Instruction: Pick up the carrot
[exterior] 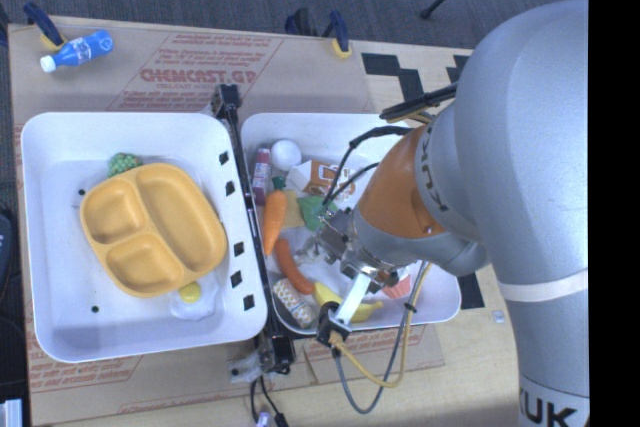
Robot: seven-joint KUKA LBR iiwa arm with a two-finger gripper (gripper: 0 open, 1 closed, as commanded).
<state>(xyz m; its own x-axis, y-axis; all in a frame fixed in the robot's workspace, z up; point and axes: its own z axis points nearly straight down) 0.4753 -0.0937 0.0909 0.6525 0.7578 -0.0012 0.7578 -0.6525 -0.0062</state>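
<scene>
Camera view: one carrot [272, 220] lies in the right of two bins [300, 127]; gripper [335, 250] finger state cannot be told.

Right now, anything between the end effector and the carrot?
Nothing sits on top of the carrot; it lies along the right bin's left wall. The end effector hovers to its right, with a green item and a sausage crowding the gap between them.

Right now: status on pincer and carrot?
Pincer low in right bin, fingers hidden, nothing seen held. Carrot loose against the bin's left wall, apart from pincer. Sausage and banana crowd close by.
</scene>
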